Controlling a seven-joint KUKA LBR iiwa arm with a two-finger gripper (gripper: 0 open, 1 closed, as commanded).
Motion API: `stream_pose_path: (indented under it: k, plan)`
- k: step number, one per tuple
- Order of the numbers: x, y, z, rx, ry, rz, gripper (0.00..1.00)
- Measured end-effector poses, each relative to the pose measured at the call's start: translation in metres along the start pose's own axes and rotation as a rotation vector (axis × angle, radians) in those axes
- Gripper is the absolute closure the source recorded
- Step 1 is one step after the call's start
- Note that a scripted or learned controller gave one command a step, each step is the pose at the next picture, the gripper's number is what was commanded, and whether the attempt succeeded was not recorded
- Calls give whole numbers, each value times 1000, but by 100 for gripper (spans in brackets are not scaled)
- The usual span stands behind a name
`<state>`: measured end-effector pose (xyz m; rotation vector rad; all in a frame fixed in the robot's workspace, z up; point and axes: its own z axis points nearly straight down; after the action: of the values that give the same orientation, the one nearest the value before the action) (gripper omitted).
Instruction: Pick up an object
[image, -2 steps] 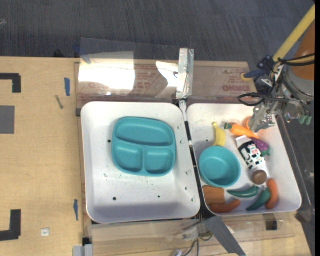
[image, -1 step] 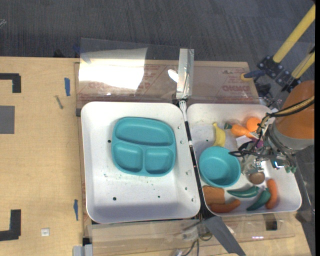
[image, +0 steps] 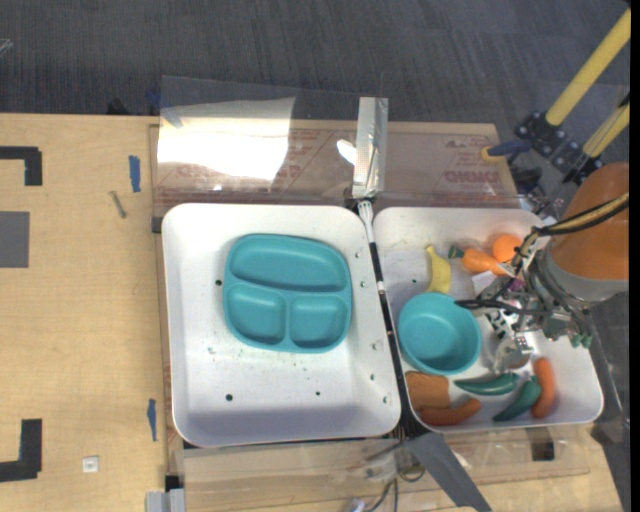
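Reaching: my gripper (image: 512, 322) hangs low in the right bin (image: 590, 400), just right of the teal bowl (image: 438, 333).
Grip: I cannot tell its state; clutter hides it.
Targets: banana (image: 438, 268) far, toy carrot (image: 487, 253) beside it, green pepper (image: 497, 382) near.
Left bin (image: 190, 330): holds one teal divided plate (image: 287, 291).
Surroundings: wooden bench (image: 70, 300), dark carpet beyond.

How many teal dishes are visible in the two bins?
2: a divided plate in the left bin, and a bowl in the right bin.
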<state>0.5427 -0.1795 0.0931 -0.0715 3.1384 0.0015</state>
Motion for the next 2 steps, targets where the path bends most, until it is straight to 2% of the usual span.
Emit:
stream_pose_path:
  k: [1,2]
  plan:
    - [11,8,5,6,-13,20,0]
    - [-35,20,-20,4,-3,169,0]
